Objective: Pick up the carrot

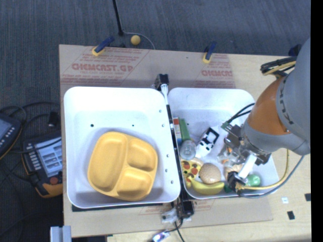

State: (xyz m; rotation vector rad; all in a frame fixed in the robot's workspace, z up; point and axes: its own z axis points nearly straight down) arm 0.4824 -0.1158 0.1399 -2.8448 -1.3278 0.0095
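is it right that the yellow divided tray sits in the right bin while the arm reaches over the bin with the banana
Not quite. The yellow divided tray sits in the left bin, not the right one. The rest holds: the camera view shows the arm reaching over the right bin, where the banana lies near the front edge.
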